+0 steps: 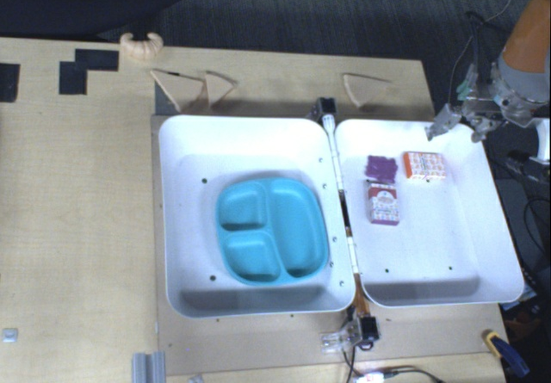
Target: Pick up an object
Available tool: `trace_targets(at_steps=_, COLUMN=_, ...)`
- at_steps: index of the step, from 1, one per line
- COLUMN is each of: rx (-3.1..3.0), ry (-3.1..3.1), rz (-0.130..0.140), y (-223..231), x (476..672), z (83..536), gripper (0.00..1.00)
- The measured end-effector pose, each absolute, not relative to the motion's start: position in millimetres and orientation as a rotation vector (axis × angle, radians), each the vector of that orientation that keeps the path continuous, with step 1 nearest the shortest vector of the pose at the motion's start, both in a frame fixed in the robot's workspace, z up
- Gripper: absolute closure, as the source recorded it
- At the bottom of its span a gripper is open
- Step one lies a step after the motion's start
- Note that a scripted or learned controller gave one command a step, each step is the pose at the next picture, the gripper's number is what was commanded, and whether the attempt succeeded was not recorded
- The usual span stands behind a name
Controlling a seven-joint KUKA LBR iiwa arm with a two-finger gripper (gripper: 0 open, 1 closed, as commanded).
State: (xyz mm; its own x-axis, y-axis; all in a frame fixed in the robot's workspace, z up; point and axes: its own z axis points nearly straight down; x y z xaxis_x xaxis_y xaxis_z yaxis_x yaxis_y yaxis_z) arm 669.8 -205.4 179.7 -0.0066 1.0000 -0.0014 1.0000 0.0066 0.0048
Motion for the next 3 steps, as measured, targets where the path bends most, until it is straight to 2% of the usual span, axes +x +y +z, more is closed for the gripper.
trace_targets(at_steps=1, rx=2.209, ry=2.226, rz=0.009, y=-204.3, x=671.6, z=99.8, gripper=0.00)
trace_targets(at_steps=2, rx=2.195, ry=2.226, rz=0.013, y=-204.5, x=673.9, z=112.8, gripper=1.00)
trace_targets(at_steps=3, rx=2.194, ry=2.228, rz=0.013, y=-204.3, x=673.8, z=112.6, gripper=0.00)
